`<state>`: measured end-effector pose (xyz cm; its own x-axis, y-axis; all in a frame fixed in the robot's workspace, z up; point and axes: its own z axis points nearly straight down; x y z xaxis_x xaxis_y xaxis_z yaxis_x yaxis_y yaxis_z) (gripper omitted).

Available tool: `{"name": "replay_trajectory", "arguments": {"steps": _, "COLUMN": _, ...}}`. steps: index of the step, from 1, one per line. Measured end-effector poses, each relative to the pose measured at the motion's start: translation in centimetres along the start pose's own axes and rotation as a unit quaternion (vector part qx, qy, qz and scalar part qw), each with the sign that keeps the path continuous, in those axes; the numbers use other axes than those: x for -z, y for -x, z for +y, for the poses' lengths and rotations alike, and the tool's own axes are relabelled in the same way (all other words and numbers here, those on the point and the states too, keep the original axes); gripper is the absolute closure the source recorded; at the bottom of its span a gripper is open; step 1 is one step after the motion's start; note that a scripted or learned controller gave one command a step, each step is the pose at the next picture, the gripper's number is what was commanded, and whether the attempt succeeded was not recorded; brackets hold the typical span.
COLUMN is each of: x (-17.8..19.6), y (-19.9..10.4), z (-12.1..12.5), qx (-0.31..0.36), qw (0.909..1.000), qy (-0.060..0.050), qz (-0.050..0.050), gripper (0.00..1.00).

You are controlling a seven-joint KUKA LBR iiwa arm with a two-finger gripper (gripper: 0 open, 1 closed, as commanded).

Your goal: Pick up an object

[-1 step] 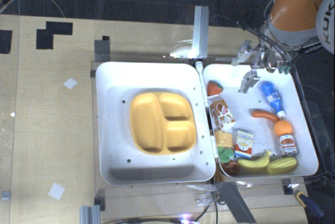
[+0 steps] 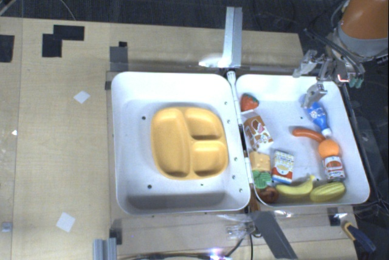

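Observation:
The right bin holds several small items. Among them are a red strawberry, a snack packet, a blue bottle, a sausage, an orange-capped bottle, a juice carton, a banana and a yellow-green fruit. My gripper hangs over the bin's far right corner, just above the blue bottle's top end. Nothing shows in its grasp.
A yellow divided tray lies in the left bin. A metal post stands behind the wall between the bins. A yellow block, a green piece and a dark red item crowd the right bin's near left.

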<state>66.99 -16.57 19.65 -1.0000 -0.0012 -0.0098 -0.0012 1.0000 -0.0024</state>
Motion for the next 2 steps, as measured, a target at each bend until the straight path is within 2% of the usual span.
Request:
{"name": "replay_trajectory", "arguments": {"steps": 1, "x": -9.8, "y": -3.5, "z": 1.1, "qx": 0.096, "qw": 0.9954, "qy": 0.000, "qz": -0.002, "gripper": 0.00}}
{"name": "replay_trajectory", "arguments": {"steps": 2, "x": -8.4, "y": -3.2, "z": 1.2, "qx": 0.098, "qw": 0.9952, "qy": -0.001, "qz": -0.007, "gripper": 1.00}}
